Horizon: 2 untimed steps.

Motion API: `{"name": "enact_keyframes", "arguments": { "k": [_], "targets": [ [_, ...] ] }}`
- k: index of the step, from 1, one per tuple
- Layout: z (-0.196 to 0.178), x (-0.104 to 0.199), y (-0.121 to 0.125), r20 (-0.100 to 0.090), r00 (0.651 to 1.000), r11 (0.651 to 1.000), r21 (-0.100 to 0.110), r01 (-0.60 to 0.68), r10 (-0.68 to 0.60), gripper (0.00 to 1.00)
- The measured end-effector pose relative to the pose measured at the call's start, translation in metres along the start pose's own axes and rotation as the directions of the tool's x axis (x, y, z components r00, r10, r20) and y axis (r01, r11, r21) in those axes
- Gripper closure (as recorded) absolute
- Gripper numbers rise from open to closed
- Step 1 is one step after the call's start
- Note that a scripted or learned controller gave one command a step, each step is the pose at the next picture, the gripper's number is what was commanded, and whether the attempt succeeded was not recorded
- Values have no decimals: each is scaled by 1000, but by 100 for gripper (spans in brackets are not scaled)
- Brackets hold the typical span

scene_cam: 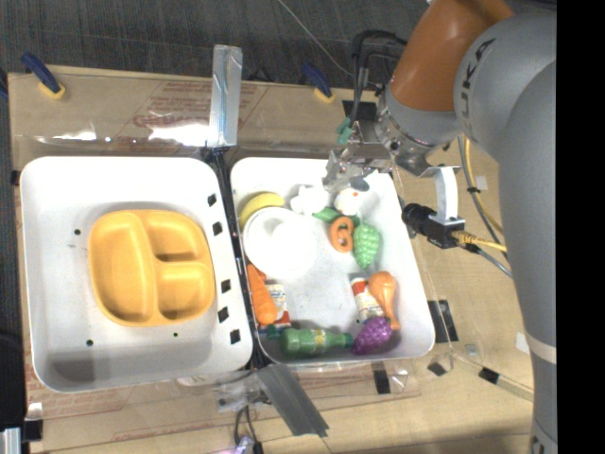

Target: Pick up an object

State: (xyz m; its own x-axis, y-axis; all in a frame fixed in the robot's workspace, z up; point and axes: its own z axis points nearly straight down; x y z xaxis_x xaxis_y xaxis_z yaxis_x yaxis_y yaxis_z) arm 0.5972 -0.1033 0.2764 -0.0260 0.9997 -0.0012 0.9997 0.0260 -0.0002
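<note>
Two white bins sit side by side. The left bin has a yellow tray in its middle, with three sections.

The right bin is full of small toys. Near its upper left corner there is a white cup with a yellow lid just behind it. A carrot lies along the left wall. A green bottle lies along the bottom wall, and purple grapes sit just right of it. Above the grapes are an orange drumstick and a small red and white bottle. In the middle sit a green bumpy fruit and a small orange toy.

The gripper is low over the top edge of the right bin — right beside a small white toy. I cannot tell how far apart its fingers are, or whether it has hold of anything.
</note>
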Motion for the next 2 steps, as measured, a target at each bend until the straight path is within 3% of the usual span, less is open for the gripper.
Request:
{"name": "enact_keyframes", "arguments": {
  "k": [1,2],
  "targets": [
    [-51,-36,-81,-1,980,980,1,-201,201,100],
    [51,8,-59,-1,976,976,10,-218,218,100]
  ]
}}
